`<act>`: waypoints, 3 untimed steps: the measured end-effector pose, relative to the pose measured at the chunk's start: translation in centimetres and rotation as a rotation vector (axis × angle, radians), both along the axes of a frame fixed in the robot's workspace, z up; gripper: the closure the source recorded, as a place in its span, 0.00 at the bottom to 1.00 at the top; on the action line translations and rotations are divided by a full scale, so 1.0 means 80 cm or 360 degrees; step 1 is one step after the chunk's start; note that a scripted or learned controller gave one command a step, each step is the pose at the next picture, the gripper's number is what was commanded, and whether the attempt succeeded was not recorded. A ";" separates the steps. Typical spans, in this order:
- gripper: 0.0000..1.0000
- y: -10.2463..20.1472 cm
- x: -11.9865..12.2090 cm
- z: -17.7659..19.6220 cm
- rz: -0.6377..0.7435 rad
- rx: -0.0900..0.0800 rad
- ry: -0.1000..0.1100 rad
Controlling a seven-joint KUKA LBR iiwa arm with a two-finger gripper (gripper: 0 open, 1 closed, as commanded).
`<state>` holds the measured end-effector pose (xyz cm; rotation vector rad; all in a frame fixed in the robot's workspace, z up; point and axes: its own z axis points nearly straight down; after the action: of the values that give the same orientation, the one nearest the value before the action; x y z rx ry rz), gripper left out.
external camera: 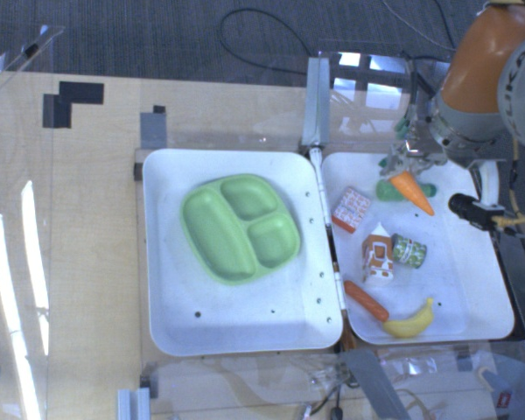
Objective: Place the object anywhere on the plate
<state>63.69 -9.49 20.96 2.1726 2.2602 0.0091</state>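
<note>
Carrot (413, 192) lies in the right bin (472, 261), near its far edge, with the orange tip toward you and the green top (390, 190) pointing to the left. You see the gripper (411, 150) just above it, at the far rim of this bin, but if it is spread or pressed together you cannot tell, because the metal parts are too small and mixed there. The carrot lies on the bin floor, not between any fingers as far as you can see. Around it, in the same bin, are a small box with a red pattern (352, 210) near the left wall, a little carton (378, 257) and a green can (409, 251) touching each other in the middle, and a red sausage (366, 300) and a banana (411, 319) near the front edge. The plate (240, 227), green with three compartments, sits in the left bin (201, 322), well apart from the carrot, and the walls of the two bins stand between them. Both bins rest on a light wooden bench (70, 261). Beyond the bench is dark grey carpet with a black cable (262, 33) lying on it.
</note>
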 end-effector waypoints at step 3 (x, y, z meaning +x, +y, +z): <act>1.00 0.284 -0.060 -0.059 -0.0048 0.0003 0.0009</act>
<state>58.88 13.24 16.24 2.2104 2.2308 0.0052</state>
